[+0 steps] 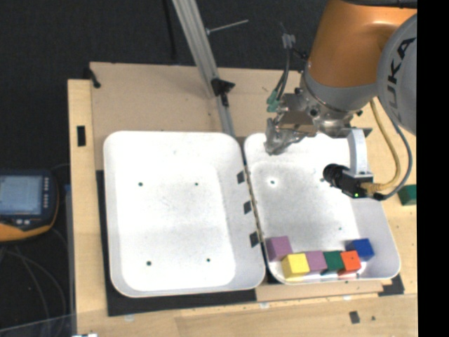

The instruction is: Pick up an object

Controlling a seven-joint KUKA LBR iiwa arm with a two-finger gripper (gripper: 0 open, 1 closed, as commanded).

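My gripper (275, 144) hangs over the far left corner of the right bin (309, 202), below the grey and orange arm. I see nothing held between its tips. Several small blocks lie along the bin's near edge: a purple one (279, 246), a yellow one (295, 264), a mauve one (316, 260), a green one (332, 261), an orange one (350, 261) and a blue one (360, 248). The gripper is well apart from all of them, toward the far end of the bin.
The left bin (175, 209) sits beside the right one, with black clips (247, 207) along the shared edge. A slanted metal rail (200, 51) rises behind the bins. A black fitting with a green light (345, 180) hangs off the wrist. A handheld pendant (24, 202) lies at far left.
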